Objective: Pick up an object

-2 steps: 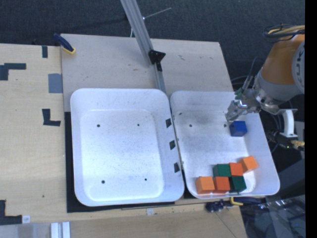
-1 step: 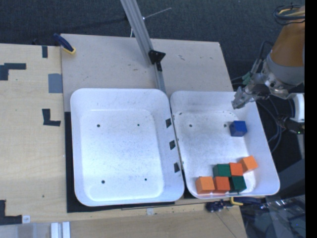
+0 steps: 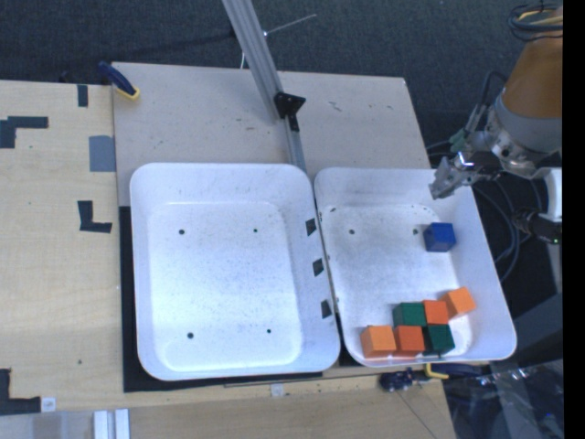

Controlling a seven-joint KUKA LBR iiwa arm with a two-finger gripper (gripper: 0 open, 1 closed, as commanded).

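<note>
A blue cube (image 3: 440,237) lies alone in the right bin (image 3: 366,199), near its right wall. Several orange and green blocks cluster in that bin's front right corner: an orange block (image 3: 377,339), a green block (image 3: 410,315), another orange block (image 3: 461,301) and a dark green one (image 3: 440,337). My gripper (image 3: 447,179) hangs over the right bin's back right rim, above and behind the blue cube and apart from it. Nothing shows between its fingers.
The left bin (image 3: 146,208) sits beside the right one. A slanted metal pole (image 3: 260,53) runs down to the gap between the bins. Cables hang at the right by the arm (image 3: 535,90). A blue and yellow tool (image 3: 119,80) lies at the bench's back left.
</note>
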